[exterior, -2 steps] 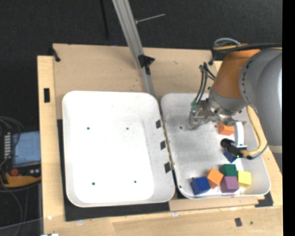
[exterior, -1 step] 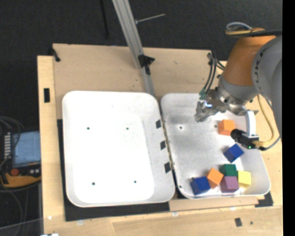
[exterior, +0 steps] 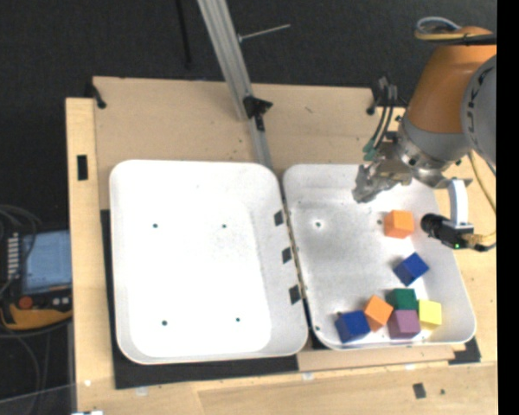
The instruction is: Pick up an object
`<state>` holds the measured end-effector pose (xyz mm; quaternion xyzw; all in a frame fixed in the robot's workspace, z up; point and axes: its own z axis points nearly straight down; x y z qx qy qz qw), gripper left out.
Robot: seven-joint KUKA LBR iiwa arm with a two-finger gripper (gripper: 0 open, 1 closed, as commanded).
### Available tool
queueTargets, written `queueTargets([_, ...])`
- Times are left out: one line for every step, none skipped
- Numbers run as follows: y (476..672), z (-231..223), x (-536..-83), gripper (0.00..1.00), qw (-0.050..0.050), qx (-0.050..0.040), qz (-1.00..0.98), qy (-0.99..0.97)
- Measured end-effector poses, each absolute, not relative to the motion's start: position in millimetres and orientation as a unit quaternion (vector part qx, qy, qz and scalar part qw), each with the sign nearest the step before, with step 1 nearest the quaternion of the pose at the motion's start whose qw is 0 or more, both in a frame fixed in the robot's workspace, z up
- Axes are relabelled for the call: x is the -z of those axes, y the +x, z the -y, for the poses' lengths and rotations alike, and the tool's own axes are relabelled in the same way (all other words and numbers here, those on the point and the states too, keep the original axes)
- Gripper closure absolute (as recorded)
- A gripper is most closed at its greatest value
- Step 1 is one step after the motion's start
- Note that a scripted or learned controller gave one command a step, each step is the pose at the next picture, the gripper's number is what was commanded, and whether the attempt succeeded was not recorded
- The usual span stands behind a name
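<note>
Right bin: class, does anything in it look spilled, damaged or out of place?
Nothing stands out. The right bin holds loose blocks, most bunched at its near edge, like the purple block; an orange block sits apart, none broken.

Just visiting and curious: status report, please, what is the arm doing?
Hand over right bin, nothing seen in it. Nearest: orange block, untouched. Other blocks clustered at near edge, none in the way.
</note>
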<state>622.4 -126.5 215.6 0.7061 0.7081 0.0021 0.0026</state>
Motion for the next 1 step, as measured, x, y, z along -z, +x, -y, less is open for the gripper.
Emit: queueTargets([623.3, 127.1, -225.6, 1.00, 0.001, -0.0013, -0.709, 0.706])
